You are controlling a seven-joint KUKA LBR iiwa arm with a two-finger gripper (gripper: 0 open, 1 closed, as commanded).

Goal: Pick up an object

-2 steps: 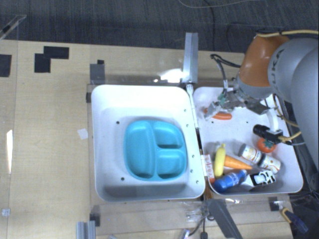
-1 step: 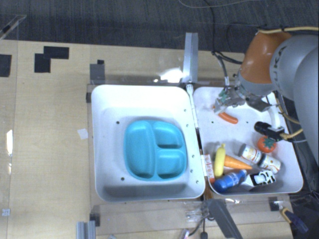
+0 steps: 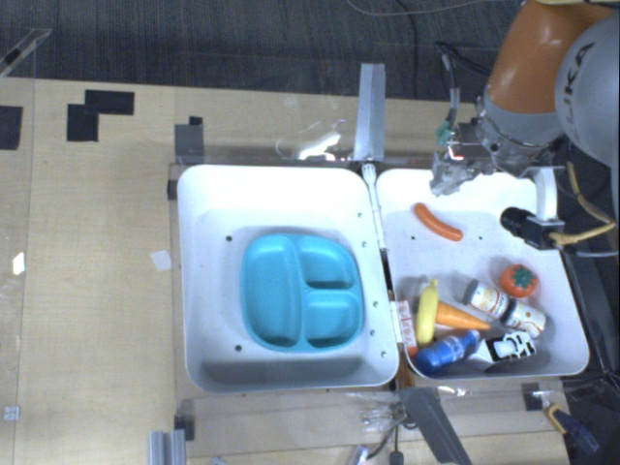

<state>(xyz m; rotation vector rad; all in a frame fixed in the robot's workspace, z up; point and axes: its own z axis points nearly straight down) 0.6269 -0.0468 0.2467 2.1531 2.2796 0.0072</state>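
Closest to the lens is the arm's orange band [image 3: 533,56], high at the right, with the gripper [image 3: 455,170] hanging below it over the far left corner of the right bin [image 3: 484,250]. From this angle I cannot tell whether the jaws are apart or together, and nothing shows between them.

Just beneath and slightly nearer me lies a small orange-red sausage [image 3: 438,222], alone on bare bin floor and apart from everything else. I judge it the easiest pick. It looks light and probably a little soft and smooth, so I would close across its narrow middle, crosswise to its length, so it cannot roll or squirt out.

Further out, along the near side of the same bin, the rest is crowded together: a yellow banana [image 3: 426,310], an orange carrot [image 3: 461,316] touching it, a blue bottle [image 3: 446,351], a small white bottle [image 3: 496,302], a round red tomato [image 3: 520,279] and a black-and-white piece [image 3: 511,347] I cannot identify. Those look harder to take cleanly, being packed and rounded.

Across the divider, the left bin [image 3: 208,260] holds a blue divided plate [image 3: 300,291], lying flat near its middle. Both bins sit side by side on the counter [image 3: 87,289].
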